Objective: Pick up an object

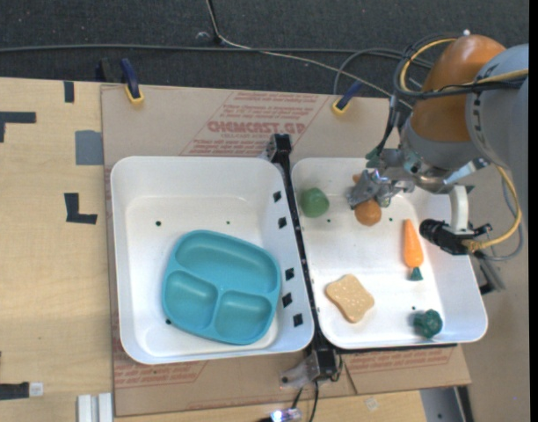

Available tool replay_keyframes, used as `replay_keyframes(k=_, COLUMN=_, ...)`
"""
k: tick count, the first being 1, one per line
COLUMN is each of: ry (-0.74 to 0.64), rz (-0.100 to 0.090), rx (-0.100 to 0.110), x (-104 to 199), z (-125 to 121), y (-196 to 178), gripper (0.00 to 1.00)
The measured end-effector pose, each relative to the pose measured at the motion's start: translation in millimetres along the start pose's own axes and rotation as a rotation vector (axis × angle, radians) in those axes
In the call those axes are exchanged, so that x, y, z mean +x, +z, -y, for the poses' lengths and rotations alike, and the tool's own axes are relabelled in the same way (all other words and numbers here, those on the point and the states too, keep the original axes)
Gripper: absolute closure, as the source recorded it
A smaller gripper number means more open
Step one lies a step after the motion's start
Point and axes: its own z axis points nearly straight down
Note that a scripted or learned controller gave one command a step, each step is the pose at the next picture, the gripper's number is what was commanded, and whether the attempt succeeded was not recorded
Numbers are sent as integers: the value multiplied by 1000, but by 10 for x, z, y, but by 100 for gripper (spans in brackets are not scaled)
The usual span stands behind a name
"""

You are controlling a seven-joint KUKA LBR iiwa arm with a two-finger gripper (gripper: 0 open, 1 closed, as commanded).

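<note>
- My claw [372,192] sits low in the right bin [462,323], right over a small orange ball [368,213] near the bin's back.
- I cannot tell its state, nor whether it has the ball.
- I judge this the reaching step; next comes a firm squeeze and a straight lift.
- The carrot [412,246] and green ball [315,202] lie near.

The big grey robot arm with the orange band [462,86] comes in from the right side and bends down toward the left. At its end sits the small grey metal two-finger gripper [372,193], low and pointing down. It is too small and dark to make out more of it.
</note>
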Motion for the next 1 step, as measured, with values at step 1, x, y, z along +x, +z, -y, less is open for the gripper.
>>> replay_keyframes(k=1, ry=-2, rz=0, rx=0, x=51, z=-78, y=-461, gripper=100)
